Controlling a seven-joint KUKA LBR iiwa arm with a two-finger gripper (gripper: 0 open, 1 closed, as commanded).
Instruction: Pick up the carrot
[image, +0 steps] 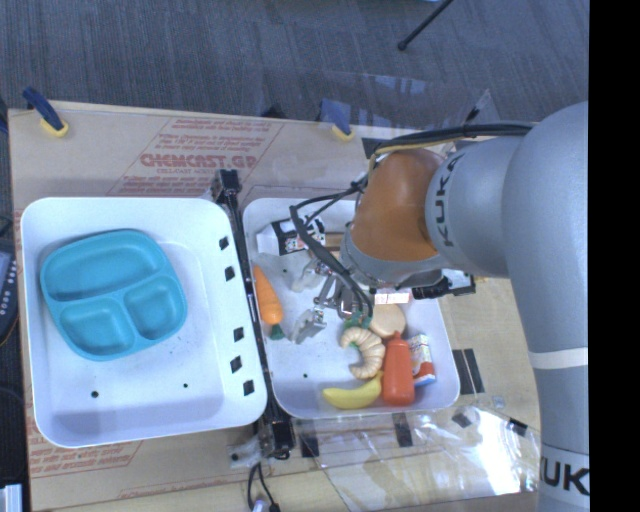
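Note:
The orange carrot (267, 297) lies lengthwise in the right bin (300, 395), close against its left wall. My gripper (308, 323) hangs a short way to the right of the carrot's lower end, pointing down and left. It is open, and there is nothing between its fingers. A small gap of white bin floor separates it from the carrot. The grey arm with its orange band (400, 205) covers the bin's upper right part.
A croissant (365, 348), a banana (352, 395), a red bottle (398, 368) and a small can (424, 356) crowd the right bin's lower right. A white label (278, 240) lies near its top left corner. The left bin (60, 420) holds a blue divided plate (112, 292).

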